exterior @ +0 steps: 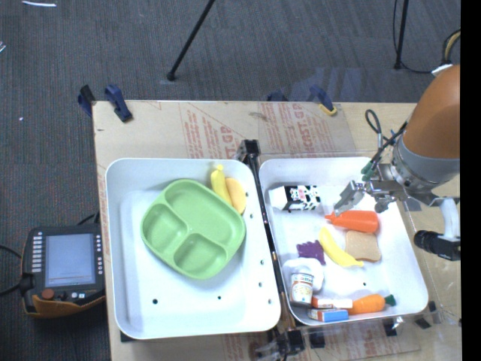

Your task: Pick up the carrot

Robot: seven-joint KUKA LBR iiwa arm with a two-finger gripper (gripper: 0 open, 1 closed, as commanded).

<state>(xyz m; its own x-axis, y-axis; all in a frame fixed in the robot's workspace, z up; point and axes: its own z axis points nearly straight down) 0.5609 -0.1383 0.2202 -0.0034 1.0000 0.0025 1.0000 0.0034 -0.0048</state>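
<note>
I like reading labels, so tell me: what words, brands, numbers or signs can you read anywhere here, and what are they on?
Nothing can be read for certain.
Cardboard sheet under the bins: red printed lettering, upside down, too blurred to read.
Cow-patterned carton: black-and-white pattern, no legible words.
Small cup: coloured label, too small.
Flat box: print too small.
Handheld screen left of the bench: display blurred.
</note>
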